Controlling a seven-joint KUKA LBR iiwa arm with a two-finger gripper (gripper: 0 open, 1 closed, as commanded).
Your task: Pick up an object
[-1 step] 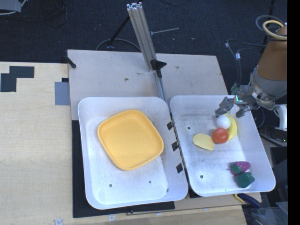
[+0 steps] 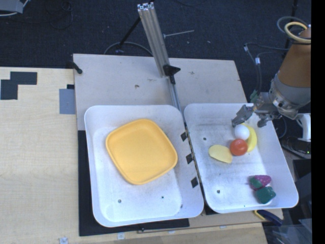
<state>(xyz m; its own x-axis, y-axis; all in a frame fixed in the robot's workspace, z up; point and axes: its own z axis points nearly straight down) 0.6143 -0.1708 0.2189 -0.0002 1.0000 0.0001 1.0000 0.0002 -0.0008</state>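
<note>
The tool (image 2: pixel 252 117) hangs with its 2 fingers spread wide and nothing between them, over the upper edge of the right bin (image 2: pixel 284 184). Just below it at 6 o'clock lies a white ball (image 2: pixel 241 132), touching a red ball (image 2: pixel 238 147). A yellow banana (image 2: pixel 251 141) runs from 12 to 6 o'clock, partly hidden behind both. A pale yellow piece (image 2: pixel 220 153) points toward 4 o'clock. Purple (image 2: pixel 260 180) and green (image 2: pixel 264 194) items are hard to identify. The left bin (image 2: pixel 96 182) holds a yellow plate (image 2: pixel 140 150). Both bins sit on the pale bench (image 2: pixel 122 80) above dark carpet (image 2: pixel 66 29).
</note>
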